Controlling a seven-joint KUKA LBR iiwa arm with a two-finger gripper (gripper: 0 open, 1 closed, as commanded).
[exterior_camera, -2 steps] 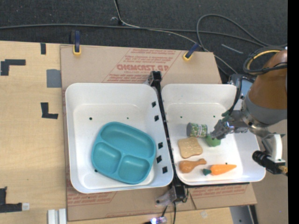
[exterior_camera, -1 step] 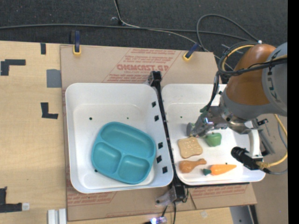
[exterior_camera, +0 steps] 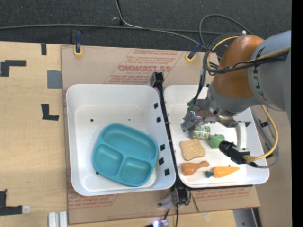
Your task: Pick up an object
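Note:
My gripper [exterior_camera: 195,123] hangs low over the middle of the right bin [exterior_camera: 176,96]. A green and white can [exterior_camera: 202,133] lies just below its fingers, beside a green toy [exterior_camera: 216,140]; whether the fingers touch the can is unclear. A slice of toast [exterior_camera: 192,149] lies below the can. Near the bin's front edge sit a toy drumstick [exterior_camera: 193,167] and a toy carrot [exterior_camera: 222,171].
The left bin [exterior_camera: 75,98] holds a teal divided plate [exterior_camera: 125,154]. A black divider [exterior_camera: 164,122] runs between the two bins. The arm's grey body and orange band [exterior_camera: 241,65] cover the right bin's far right side. Cables loop around the wrist.

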